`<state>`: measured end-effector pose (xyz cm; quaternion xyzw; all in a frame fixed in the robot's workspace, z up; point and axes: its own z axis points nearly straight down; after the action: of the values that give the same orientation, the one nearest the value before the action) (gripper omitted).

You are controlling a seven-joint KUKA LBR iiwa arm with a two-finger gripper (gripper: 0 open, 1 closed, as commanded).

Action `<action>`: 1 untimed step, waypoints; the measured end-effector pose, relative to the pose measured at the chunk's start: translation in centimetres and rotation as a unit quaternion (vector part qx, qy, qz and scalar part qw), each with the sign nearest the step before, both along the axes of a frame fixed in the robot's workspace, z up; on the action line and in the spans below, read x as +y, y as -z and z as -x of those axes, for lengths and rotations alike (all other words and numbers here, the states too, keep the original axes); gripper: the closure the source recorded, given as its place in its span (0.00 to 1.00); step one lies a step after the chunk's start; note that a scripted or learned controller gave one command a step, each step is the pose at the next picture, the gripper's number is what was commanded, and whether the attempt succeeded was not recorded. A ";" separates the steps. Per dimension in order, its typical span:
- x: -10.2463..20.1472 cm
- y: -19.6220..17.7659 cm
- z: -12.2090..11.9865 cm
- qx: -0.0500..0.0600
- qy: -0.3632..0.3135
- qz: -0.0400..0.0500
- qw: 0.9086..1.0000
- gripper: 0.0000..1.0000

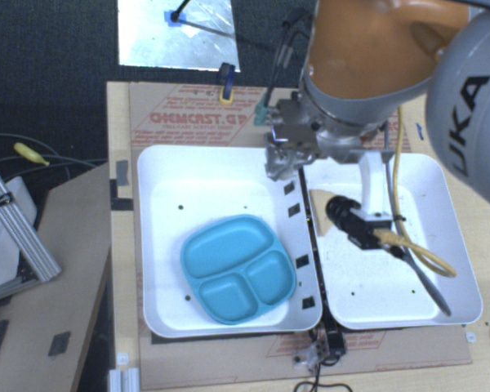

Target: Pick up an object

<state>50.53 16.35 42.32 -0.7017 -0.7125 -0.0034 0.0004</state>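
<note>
While the gripper (pixel 281 160) hangs above the top of the seam between the bins, its grip too hidden to call spread or closed, a blue three-compartment plate (pixel 237 268) lies flat in the left bin (pixel 151 219), apart from it. A tan wedge (pixel 318 215) rests by the right bin's (pixel 461 251) inner wall. The plate's low rim likely offers little purchase.
</note>
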 end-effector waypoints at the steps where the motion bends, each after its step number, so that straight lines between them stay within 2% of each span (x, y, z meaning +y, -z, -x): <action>1: -0.7 -1.0 -0.2 -0.001 0.003 0.002 1.000 1.00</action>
<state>50.68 15.66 43.29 -0.7035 -0.7107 -0.0025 -0.0014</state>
